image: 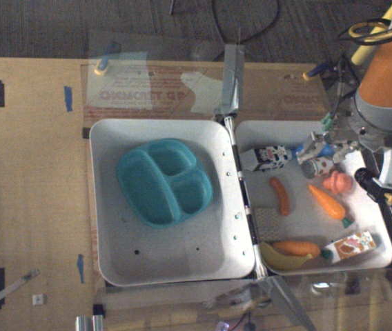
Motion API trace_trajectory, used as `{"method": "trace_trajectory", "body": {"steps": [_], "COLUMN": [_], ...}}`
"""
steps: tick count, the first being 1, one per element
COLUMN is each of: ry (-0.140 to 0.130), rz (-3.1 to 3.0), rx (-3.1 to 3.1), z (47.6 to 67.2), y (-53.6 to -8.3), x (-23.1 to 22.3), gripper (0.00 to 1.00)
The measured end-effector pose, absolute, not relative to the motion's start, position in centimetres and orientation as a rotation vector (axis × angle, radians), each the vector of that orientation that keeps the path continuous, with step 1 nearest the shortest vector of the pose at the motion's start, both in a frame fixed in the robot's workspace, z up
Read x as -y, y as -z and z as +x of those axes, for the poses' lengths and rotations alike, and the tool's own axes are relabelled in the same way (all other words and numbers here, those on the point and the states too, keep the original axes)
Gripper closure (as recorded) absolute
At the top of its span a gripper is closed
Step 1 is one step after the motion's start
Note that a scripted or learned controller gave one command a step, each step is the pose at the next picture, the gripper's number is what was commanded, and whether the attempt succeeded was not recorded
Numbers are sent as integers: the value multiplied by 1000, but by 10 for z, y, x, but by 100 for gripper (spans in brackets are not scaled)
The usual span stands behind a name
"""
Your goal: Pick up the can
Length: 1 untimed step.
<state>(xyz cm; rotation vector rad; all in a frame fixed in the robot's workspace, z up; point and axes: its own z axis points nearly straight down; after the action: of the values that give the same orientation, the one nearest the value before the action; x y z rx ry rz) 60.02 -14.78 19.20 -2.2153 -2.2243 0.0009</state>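
Arm: you see the grey arm [382, 81] with its orange band coming in from the right, over the top right corner of the right bin.
Jaws: the jaws [318, 152] hang low over the upper part of the right bin [382, 257], right at the can; you cannot tell whether they are open or closed, as the metal parts blur together there.
Can: the can [318, 165] lies in the upper right part of the right bin, just under the jaws, with the pink toy just to its right. You cannot tell whether the jaws touch it.
Carton with cow pattern: a small black-and-white carton [268, 157] lies on its side at the upper left of the right bin, near the can.
Sausage: a red sausage [279, 196] lies near the middle of that bin.
Carrot: an orange carrot [328, 203] lies slantwise to the right of the sausage, below the pink toy [337, 182].
Lower edge: a banana [279, 257], an orange oblong piece [296, 247] touching it, and a juice box [350, 246] lie along the near side.
Left bin: the left bin [113, 254] holds a teal divided plate [165, 181].
Counter: both bins sit side by side on the brown counter [30, 185].
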Motion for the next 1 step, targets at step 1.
{"method": "trace_trajectory", "body": {"steps": [1], "ry": [0], "rz": [-2184], "rx": [2262], "z": [601], "y": [-182], "x": [183], "gripper": [0]}}
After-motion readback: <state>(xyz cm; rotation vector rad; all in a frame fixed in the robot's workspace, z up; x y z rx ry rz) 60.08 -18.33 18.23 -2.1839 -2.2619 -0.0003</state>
